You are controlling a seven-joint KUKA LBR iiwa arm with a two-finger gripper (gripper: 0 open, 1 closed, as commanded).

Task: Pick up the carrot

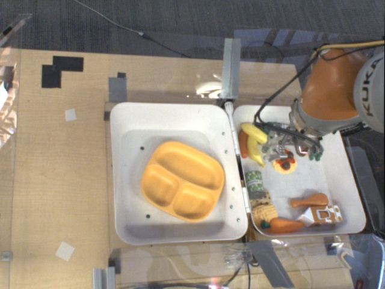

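While the grey two-finger gripper (287, 151) hangs over the right-hand shallow white plastic bin (352, 179), whether it is open or closed cannot be told. The small orange toy carrot (286, 225) lies at six o'clock in that bin, well apart from the gripper.

A robotics lab test cell: a pale wooden surface (60, 179) holds two white bins (174, 232) clamped by metal brackets (230, 68), with black tape markers (60, 70), loose cables (180, 47) and an industrial robot arm (337, 89) over toy food
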